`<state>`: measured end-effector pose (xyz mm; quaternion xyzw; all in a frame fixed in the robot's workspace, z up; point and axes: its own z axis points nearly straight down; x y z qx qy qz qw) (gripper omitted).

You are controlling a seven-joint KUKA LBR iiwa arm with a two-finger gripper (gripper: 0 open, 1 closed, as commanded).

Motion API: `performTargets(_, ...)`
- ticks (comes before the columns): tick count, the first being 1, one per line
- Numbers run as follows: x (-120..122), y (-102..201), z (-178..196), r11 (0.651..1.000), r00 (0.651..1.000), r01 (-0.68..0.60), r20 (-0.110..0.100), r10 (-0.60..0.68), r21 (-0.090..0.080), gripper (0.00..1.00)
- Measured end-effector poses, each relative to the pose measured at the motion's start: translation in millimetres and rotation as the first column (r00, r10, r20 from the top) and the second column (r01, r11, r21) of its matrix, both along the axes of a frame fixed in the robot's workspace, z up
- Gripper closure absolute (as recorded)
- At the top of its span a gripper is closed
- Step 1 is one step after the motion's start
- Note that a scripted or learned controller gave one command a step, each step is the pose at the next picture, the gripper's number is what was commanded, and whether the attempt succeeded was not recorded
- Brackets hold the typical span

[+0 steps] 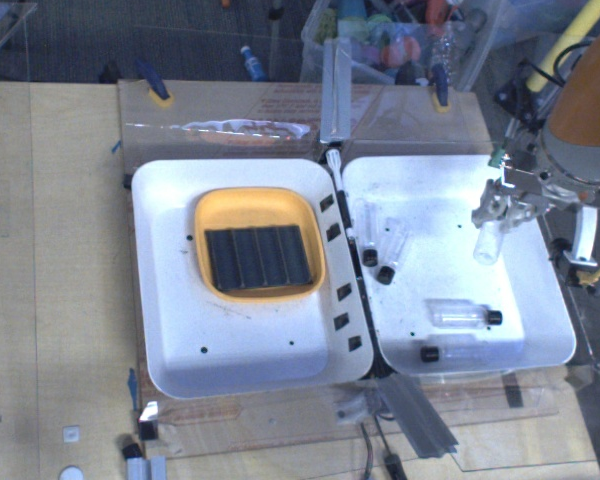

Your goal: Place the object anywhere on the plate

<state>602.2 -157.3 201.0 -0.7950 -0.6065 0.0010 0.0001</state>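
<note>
**Gripper over right bin with clear vial between fingers; plate in left bin**

Gripper (500,208) sits at the right of the frame, above the upper right part of the right bin (540,298). Metal fingers are closed on a clear vial (487,240), which hangs below them, roughly upright, mouth end up in the grip. Whether the vial's lower end touches the bin floor cannot be told from this angle. The orange band of the arm (585,98) shows at the upper right corner.

Other clear vials with black caps in the right bin: two (378,246) lying close together near the bin's left wall, caps toward the lower edge of the frame; one (462,316) lying flat lower centre, cap pointing right; a loose black cap (429,353) near the bottom rim.

Left bin (170,298): a yellow plate (212,211), squarish with rounded corners, upper centre. A dark ribbed insert (258,258) covers most of its floor. Plate and held vial are well apart, separated by the divider between the bins.
</note>
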Motion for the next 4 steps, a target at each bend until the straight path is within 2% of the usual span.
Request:
performTargets(1, 30.8, 17.6, 7.2, 0.973, 0.973, -0.232, 0.004, 0.232, -0.001, 1.00)
performTargets(2, 65.2, 41.0, 7.0, 0.872, 0.872, -0.489, 0.005, 0.489, -0.001, 1.00)
performTargets(3, 65.3, 80.6, 24.9, 0.775, 0.775, -0.632, 0.005, 0.632, -0.003, 1.00)
performTargets(4, 64.8, 126.1, 6.3, 0.614, 0.614, -0.790, 0.002, 0.790, 0.002, 1.00)
